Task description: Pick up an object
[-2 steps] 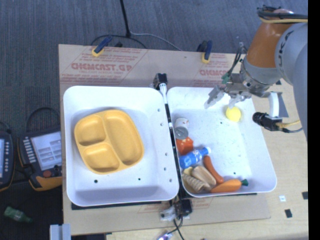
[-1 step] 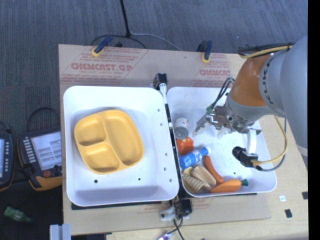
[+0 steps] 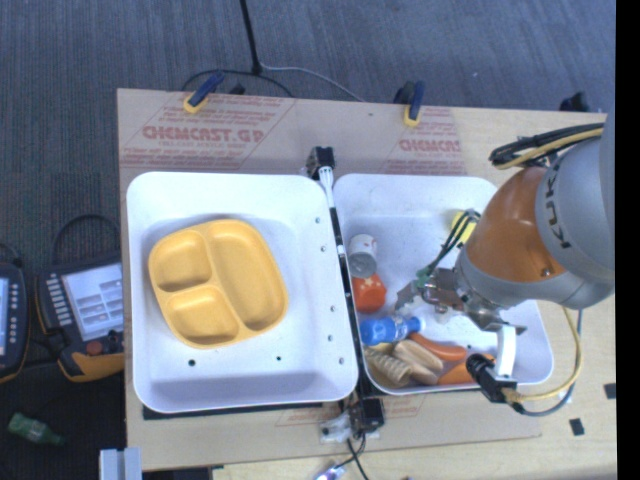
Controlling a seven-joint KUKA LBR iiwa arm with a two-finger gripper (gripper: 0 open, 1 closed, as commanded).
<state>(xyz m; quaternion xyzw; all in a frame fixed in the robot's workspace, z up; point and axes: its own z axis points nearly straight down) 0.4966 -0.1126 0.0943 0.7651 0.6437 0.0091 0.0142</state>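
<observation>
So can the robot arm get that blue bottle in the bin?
Probably yes. The small blue plastic bottle lies on its side in the right white bin, with the gripper just above and beside it. Nothing covers the bottle, though the orange round object and tan ridged piece crowd it.

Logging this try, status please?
Gripper low in right bin, nothing seen held. Blue bottle just below it. Red item and can crowd alongside.
</observation>
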